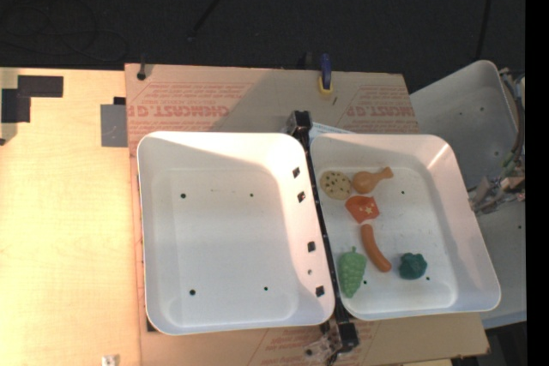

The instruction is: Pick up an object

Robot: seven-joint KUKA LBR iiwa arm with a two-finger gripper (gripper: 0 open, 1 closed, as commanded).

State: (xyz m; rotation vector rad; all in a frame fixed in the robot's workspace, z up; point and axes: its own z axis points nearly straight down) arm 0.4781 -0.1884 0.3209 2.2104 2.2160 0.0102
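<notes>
Here, six toys, one of each kind, are lying in the right bin (446, 159): a sausage (375, 247) running from 11 to 5 o'clock, a drumstick (373, 178) pointing toward 2 o'clock, a biscuit (336, 181), a red piece (362, 207), grapes (351, 272) and a green lump (413, 266). Gripper's state: cannot tell.

We see two bins side by side: the left bin (223, 231) and the right bin (446, 210). In the right bin, a cookie (335, 182) lies beside a drumstick (372, 178); nearer us, a sausage (375, 247) sits between what may be grapes (351, 271) and a broccoli piece (413, 266).
</notes>
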